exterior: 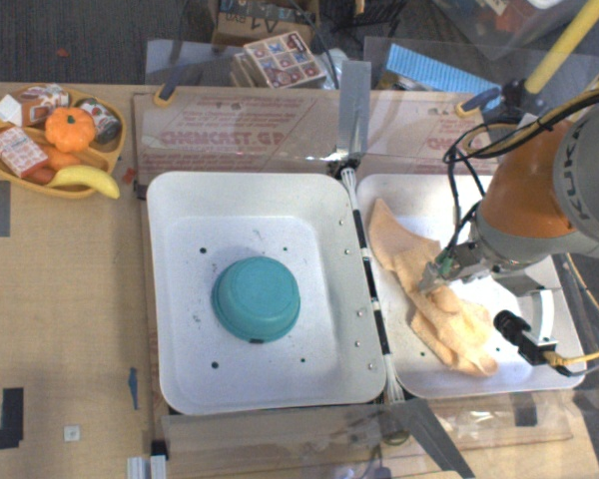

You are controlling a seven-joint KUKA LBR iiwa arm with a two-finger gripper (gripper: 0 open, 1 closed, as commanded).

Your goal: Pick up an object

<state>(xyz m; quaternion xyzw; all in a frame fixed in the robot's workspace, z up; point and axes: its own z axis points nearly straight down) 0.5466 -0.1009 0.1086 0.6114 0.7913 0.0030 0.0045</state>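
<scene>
- The bench (pixel 60 307) is brown board, and it carries two shallow white bins side by side; the left bin (pixel 180 208) serves here as the landmark.
- The right bin (pixel 419 196) sits just beside the left bin, their rims touching along a shared edge with small clips.
- The arm (pixel 539 193), grey with an orange band, reaches over the right bin from the far side, away from the left bin, and covers much of that bin's floor.
- A tan cloth (pixel 449 322) lies crumpled in the right bin, stretching from near the shared edge with the left bin toward the near corner; it is soft, folded on itself, pale beige with darker creases.
- A teal bowl (pixel 258 298) rests upside down near the middle of the left bin, round and smooth.
- A yellow dish (pixel 2 156) of toy food, with a small orange pumpkin (pixel 71 128) and a banana (pixel 86 178), stands on the bench well apart from the left bin, beyond its far outer corner.
- The gripper (pixel 441 271) is down at the cloth's middle, touching it; whether its claw is spread or closed, and whether it has any cloth pinched, I cannot tell from this view.
</scene>
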